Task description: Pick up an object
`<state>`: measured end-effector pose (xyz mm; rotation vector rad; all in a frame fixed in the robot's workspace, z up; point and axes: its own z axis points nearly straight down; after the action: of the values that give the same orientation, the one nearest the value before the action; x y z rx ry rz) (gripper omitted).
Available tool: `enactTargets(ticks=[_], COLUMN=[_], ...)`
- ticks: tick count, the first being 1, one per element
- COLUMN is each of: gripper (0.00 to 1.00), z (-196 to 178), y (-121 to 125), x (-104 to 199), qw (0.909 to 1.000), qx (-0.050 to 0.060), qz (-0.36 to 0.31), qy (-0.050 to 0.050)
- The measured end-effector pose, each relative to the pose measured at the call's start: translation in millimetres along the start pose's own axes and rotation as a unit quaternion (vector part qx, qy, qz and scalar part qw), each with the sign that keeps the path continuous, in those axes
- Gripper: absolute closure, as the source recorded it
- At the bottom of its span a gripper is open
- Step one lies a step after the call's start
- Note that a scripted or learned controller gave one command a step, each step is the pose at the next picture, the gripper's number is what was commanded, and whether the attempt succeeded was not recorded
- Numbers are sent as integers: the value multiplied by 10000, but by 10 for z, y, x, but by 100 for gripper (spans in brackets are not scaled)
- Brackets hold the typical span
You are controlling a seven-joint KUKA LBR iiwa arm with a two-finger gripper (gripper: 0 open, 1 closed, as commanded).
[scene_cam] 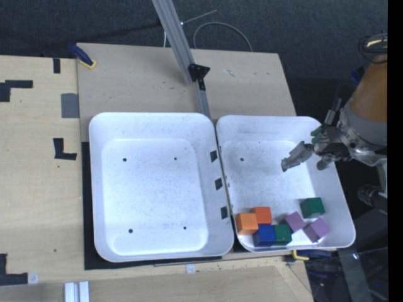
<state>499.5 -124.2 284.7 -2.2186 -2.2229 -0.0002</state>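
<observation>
The gripper [308, 155] is seen over the right bin [327, 134], near its right wall, with its two fingers spread apart and nothing between them. The blocks are gathered along the bin's near edge, well apart from the gripper: an orange block [247, 222] touching a red-orange block [263, 215], a blue block [266, 233], a green block [283, 233], two purple blocks [295, 220] [316, 229] and a dark green block [312, 206]. The left bin [101, 168] is set just beside the right one.

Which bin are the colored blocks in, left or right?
In the right bin: the blocks sit clustered along its near edge.
</observation>
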Motion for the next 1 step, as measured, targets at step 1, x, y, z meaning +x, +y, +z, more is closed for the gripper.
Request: enactTargets(ticks=[1], gripper=[0], z=[-1414], y=[-162], x=[-73], qw=[10000], qx=[-44], qz=[1], qy=[-14])
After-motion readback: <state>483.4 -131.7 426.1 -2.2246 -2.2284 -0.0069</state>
